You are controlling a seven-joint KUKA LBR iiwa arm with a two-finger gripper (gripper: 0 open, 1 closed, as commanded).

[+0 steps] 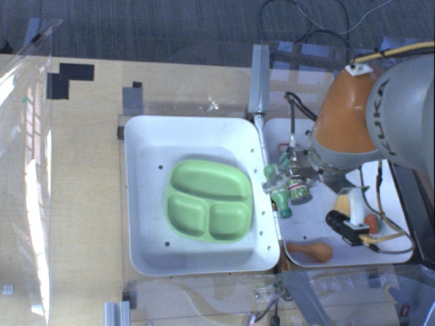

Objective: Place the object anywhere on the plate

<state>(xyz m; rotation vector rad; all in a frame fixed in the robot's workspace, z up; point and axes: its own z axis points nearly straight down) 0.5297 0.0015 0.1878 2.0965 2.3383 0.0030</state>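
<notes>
Bench [81, 202]: pale wood, black tape marks.
Floor [170, 12]: dark carpet, cables.
Plate [209, 200]: green, sectioned, in left bin [146, 182].
Gripper [284, 190]: over right bin's [387, 202] left edge; finger state unclear.
Object [310, 251]: brown, right bin's near edge.

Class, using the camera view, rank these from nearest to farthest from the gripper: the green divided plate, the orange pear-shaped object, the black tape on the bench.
1. Orange pear-shaped object: right bin, below the gripper.
2. Green divided plate: left bin, slightly farther.
3. Black tape: bench's far upper left.
</notes>
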